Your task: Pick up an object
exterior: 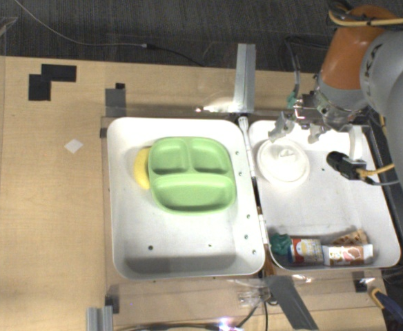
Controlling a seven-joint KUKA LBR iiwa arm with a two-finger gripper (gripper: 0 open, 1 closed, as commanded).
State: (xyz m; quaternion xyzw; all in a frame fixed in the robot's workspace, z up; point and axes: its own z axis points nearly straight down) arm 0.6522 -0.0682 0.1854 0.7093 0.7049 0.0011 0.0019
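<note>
The gripper was hanging over the back edge of the right bin, and its two fingers looked spread apart with nothing between them. Right under and just in front of it sat a clear plastic cup or lid thing, round and see-through, resting on the bin floor near the divider between the bins; I couldn't tell if the fingers were touching it, looked like they were just above its back rim. The other stuff in that bin was well away from the gripper, all lined up along the front wall: a small bottle lying on its side with a red and white label, a teal thing at its left end, and a brownish snack-looking item behind it. The left bin had a green divided plate with three compartments, and a banana poking out from under its left edge. Both bins sat on a light wooden bench with some black tape marks at the back left, and beyond the bench was dark carpet with a thin cable running across it.
</note>
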